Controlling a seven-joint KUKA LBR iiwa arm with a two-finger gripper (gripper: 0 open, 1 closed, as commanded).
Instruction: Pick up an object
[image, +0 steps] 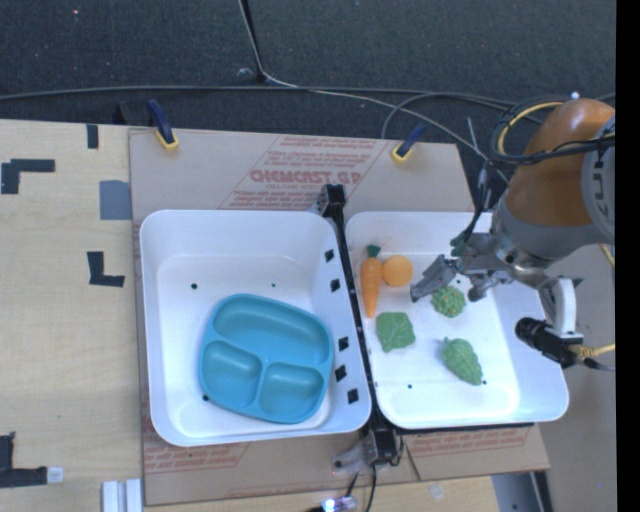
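Observation:
The right bin (540, 400) holds an orange carrot (370, 285) with a green top, an orange ball (397, 271), and three green broccoli-like pieces: one at the middle (395, 331), one lower right (463, 360), and one (449, 302) directly under my gripper. My gripper (455, 283) hangs over the right bin with its two dark fingers (432, 278) spread open to either side of that upper green piece. Nothing is clamped between them.
The left bin (160, 260) holds a blue divided plate (266, 357). A black divider strip (345, 300) runs between the bins. The arm's orange band (560, 150) and grey wrist loom over the right bin's far right side. Clamps and cables lie at the back.

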